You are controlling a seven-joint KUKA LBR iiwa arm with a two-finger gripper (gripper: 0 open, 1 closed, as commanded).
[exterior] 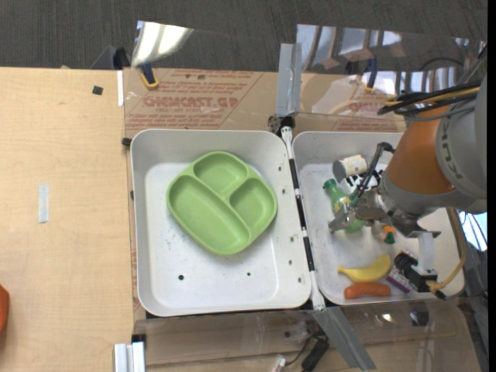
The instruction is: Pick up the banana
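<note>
Banana (pixel 366 270) lies in the right bin (pixel 310 231), lower right of the frame, near the bin's bottom wall, untouched. An orange carrot-like piece (pixel 367 290) sits just below it, touching or nearly so; a dark purple item (pixel 399 279) is just to its right.

Gripper (pixel 346 220) hangs above and slightly left of the banana in the picture, over a green object (pixel 339 200), apart from the fruit. Fingers appear parted, nothing between them.

Judgement: the step in hand is the approach. Shift the gripper toward the bottom of the frame, set the fingers across the banana's short width at mid-curve, and descend clear of the carrot piece. Left bin holds a green divided plate (pixel 222 201).
</note>
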